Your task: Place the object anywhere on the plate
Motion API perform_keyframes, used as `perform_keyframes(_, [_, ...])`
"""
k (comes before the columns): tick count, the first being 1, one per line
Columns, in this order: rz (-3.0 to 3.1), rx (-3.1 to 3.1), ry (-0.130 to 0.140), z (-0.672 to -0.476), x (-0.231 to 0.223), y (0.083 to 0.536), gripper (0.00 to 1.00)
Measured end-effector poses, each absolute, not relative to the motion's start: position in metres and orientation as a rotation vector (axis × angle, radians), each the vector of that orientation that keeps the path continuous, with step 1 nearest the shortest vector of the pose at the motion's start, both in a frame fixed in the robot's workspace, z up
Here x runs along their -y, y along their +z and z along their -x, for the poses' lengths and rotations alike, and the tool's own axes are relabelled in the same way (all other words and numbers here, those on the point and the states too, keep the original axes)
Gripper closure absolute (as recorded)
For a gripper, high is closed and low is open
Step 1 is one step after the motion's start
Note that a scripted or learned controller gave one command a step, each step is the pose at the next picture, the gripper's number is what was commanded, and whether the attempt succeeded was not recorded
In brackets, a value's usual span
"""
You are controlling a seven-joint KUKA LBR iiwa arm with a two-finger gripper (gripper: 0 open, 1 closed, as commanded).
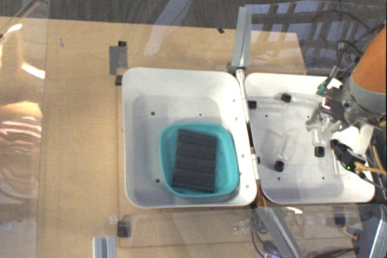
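A dark grey ridged rectangular block [195,160] lies flat on the teal plate [228,161], near the plate's middle and turned slightly off square. The plate sits in the front part of the left white bin [138,130]. My gripper [321,127] hangs over the right side of the right bin [302,187], well to the right of the plate and apart from the block. Nothing shows in its grasp.
The grey arm with its orange band [370,69] comes in from the right over the right bin, with cables beside it. Small black pieces [279,165] and a clear item [284,145] lie on the right bin's floor. A raised divider [247,130] separates the bins.
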State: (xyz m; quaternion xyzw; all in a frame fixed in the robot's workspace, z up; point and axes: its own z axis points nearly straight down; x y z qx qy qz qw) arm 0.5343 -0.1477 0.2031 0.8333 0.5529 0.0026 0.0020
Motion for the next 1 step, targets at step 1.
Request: perform_keyframes(1, [-2.558, -1.822, 0.003, -0.4941, 0.0913, 0.1753, 1.0])
